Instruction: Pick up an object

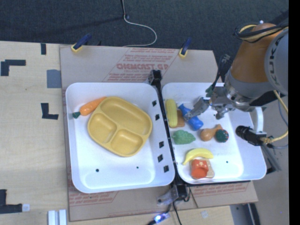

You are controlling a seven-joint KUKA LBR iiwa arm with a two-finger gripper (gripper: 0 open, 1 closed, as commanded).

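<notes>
Around the gripper (pixel 209 105) crowd corn (pixel 171 113), blue bottle (pixel 191 119), green leaf (pixel 183 137).

**Arm over the right bin, toys scattered beneath**

Two white bins sat side by side on cardboard. The left bin (pixel 77 172) held a yellow divided tray (pixel 120 125), tilted, with a toy carrot (pixel 90 106) just beside its upper-left corner. The right bin (pixel 243 170) held the rest — a corn cob (pixel 171 113) along the divider, a blue cylinder-shaped toy (pixel 191 118) next to it, a green leafy piece (pixel 183 137), a brown pear-like toy (pixel 209 133) touching a dark green-and-red ball (pixel 221 135), a banana (pixel 197 154) and, just below it, a red-and-white toy (pixel 201 168). The grey-and-orange arm (pixel 255 55) reached in from the right — its gripper (pixel 211 104) hung above the blue toy and the pear-like one, holding nothing visible.
</notes>
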